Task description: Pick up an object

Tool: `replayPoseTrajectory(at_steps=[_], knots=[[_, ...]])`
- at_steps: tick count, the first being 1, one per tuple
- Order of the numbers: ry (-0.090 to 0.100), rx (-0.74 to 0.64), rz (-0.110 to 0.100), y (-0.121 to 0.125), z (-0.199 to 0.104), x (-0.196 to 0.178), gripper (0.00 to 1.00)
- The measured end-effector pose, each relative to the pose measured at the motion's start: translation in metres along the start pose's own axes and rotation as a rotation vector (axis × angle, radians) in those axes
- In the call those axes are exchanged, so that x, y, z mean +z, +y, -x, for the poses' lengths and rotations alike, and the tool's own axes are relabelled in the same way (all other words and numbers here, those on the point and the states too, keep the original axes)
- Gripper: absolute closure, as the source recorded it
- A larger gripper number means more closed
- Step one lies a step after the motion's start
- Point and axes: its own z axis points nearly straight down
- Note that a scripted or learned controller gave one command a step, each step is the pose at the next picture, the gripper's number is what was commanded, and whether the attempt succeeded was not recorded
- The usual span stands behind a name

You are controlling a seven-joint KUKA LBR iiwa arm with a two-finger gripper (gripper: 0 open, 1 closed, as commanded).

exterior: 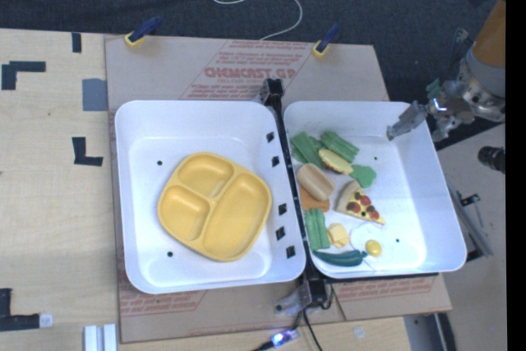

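The right bin (427,201) holds a heap of toy food along its left side: green leafy pieces (308,148), a tan bun (314,181), a pizza slice (360,205), a green strip (316,228), a fried egg (370,247) and a dark green pepper (339,257). My gripper (408,123) hangs over the bin's upper right rim, well apart from the food. Nothing shows in its grasp. A yellow divided plate (215,205) lies in the left bin (136,177).
Both bins rest on a cardboard sheet (238,70) held by blue-and-yellow clamps (144,30) at the back. A white cable (255,0) loops across the dark floor behind. The bins meet at a black-clipped divide (279,177).
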Motion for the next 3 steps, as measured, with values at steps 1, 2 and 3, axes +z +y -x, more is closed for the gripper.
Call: replayPoseTrajectory(at_steps=[1, 2, 3], knots=[[-0.003, -0.004, 0.013, 0.002, -0.001, -0.009, 0.0], [-0.003, -0.005, 0.011, 0.009, -0.008, 0.05, 0.0], [-0.003, -0.006, 0.009, 0.015, -0.008, 0.113, 0.0]])
